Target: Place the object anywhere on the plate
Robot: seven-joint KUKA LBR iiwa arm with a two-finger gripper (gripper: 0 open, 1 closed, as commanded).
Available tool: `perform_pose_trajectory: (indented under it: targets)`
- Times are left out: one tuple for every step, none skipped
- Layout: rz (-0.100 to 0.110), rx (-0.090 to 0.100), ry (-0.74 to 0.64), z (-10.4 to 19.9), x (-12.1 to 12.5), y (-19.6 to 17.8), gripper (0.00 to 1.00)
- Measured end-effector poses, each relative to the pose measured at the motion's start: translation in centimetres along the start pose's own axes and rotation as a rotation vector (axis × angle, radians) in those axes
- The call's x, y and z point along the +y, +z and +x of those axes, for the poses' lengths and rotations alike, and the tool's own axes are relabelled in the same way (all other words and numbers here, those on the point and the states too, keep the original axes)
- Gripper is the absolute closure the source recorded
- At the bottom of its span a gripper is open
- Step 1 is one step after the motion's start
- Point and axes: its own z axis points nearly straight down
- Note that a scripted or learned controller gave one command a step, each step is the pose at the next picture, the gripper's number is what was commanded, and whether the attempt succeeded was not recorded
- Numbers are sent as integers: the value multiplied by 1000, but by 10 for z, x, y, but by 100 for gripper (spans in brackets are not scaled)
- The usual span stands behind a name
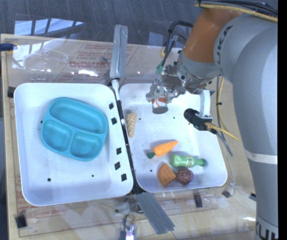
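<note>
Hanging over the far part of the right bin (218,169), the jaws (159,100) grip one small orange-and-white object (160,102), closed around it. One blue plate (74,128) with three compartments lies in the left bin (28,184). Five loose items share the right bin: a corn cob (131,123), carrot (164,147), green bottle (187,161), orange wedge (166,174) and dark red berry (184,176), all near of the arm (243,59).

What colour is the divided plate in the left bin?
The plate is light blue, as the camera view shows plainly.
</note>
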Motion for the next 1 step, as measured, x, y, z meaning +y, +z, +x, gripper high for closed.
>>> perform_pose_trajectory:
  targets:
    - [0, -1, -116, 69, -36, 30, 100]
